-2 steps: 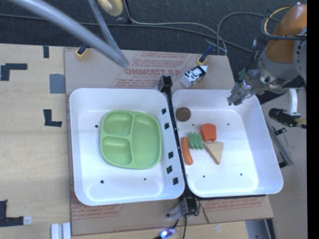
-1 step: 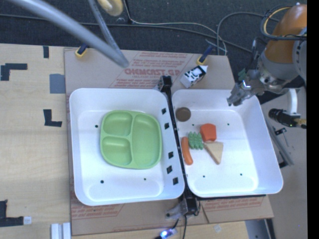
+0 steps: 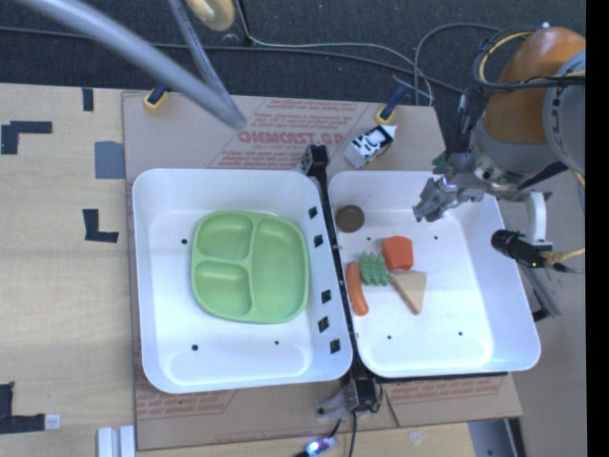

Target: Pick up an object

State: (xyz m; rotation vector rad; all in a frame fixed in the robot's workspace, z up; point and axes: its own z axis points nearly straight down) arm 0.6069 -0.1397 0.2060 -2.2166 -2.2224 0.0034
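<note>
The right bin (image 3: pixel 495 341) holds a brown round cookie (image 3: pixel 350 218), a red-orange block (image 3: pixel 399 252), a green ridged piece (image 3: pixel 373 268), an orange carrot-like stick (image 3: pixel 357 289) and a tan wedge (image 3: pixel 410 289). My gripper (image 3: pixel 434 201) hangs over the upper right part of this bin, up and to the right of the red-orange block. I see nothing between its fingers. The orange-banded arm (image 3: pixel 528 93) comes in from the right above it.
The left bin (image 3: pixel 152 350) holds a green divided plate (image 3: pixel 251 266). A black divider clip strip (image 3: pixel 326 255) runs between the bins. A small black-and-white toy (image 3: pixel 369 142) lies on the cardboard behind the bins. Cables run across the back.
</note>
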